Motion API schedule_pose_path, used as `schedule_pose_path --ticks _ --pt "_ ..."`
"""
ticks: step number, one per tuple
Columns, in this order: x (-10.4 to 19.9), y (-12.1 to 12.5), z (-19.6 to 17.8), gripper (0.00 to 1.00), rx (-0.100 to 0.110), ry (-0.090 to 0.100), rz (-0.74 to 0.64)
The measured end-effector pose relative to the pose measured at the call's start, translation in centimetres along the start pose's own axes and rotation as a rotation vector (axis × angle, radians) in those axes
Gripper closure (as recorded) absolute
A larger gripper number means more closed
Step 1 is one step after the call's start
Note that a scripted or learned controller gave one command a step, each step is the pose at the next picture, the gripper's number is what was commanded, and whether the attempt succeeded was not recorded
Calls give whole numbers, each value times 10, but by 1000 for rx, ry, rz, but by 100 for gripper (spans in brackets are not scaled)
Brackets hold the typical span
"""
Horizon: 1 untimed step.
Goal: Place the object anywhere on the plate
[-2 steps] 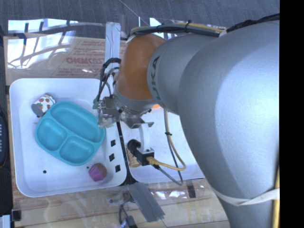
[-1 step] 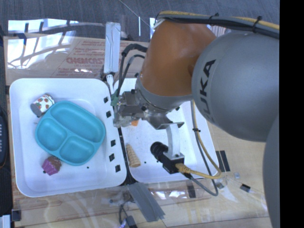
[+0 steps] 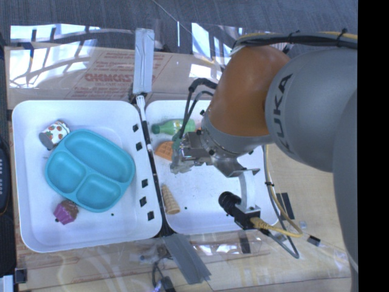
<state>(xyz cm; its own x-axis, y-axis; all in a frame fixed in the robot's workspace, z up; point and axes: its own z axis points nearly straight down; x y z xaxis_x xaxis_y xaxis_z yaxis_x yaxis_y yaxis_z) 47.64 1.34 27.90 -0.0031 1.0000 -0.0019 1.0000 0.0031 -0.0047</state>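
Pincer [image 3: 180, 160] low in right bin [image 3: 206, 221], near divider; grip state unclear. Orange wedge [image 3: 163, 150] just left, green bottle [image 3: 173, 127] above. Blue plate [image 3: 89, 170] mid left bin.

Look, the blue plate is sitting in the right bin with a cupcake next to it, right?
Not quite. The camera view shows the blue plate in the left bin, not the right one. The cupcake does sit next to it.

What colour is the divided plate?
Turquoise blue; the plate shows clearly in the camera view, left bin.
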Motion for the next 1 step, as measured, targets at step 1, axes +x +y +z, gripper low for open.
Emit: schedule_pose_path --ticks 1 --pt "62 51 -73 100 -7 3 -9"
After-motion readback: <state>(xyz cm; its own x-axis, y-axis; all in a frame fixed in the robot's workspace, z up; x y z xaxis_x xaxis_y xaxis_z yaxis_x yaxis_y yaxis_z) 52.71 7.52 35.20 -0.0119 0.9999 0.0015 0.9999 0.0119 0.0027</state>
